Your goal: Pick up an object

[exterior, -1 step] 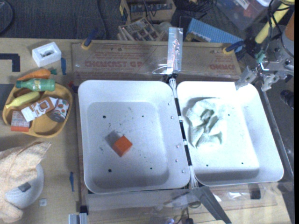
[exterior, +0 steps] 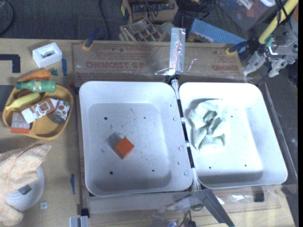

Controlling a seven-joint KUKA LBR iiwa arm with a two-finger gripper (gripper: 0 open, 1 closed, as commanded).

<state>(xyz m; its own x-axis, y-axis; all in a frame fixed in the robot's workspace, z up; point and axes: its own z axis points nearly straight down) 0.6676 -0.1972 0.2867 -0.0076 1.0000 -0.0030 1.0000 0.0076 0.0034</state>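
Observation:
An orange block (exterior: 124, 147) lies in the left white bin (exterior: 94, 103), slightly left of that bin's middle, with a grey shadow beside it. A crumpled pale green cloth (exterior: 209, 125) rests in the right white bin (exterior: 265, 141), toward its left half. My gripper (exterior: 262, 66) hangs past the far right corner of the right bin, outside both bins and well away from the block and the cloth. Its two pale fingers (exterior: 250, 65) stand apart, open, with nothing between them.
A yellow bowl (exterior: 47, 132) of toy food sits left of the bins, with a small white box (exterior: 47, 54) behind it and a beige cloth (exterior: 21, 167) in front. A clear panel (exterior: 123, 63) runs along the bins' far side.

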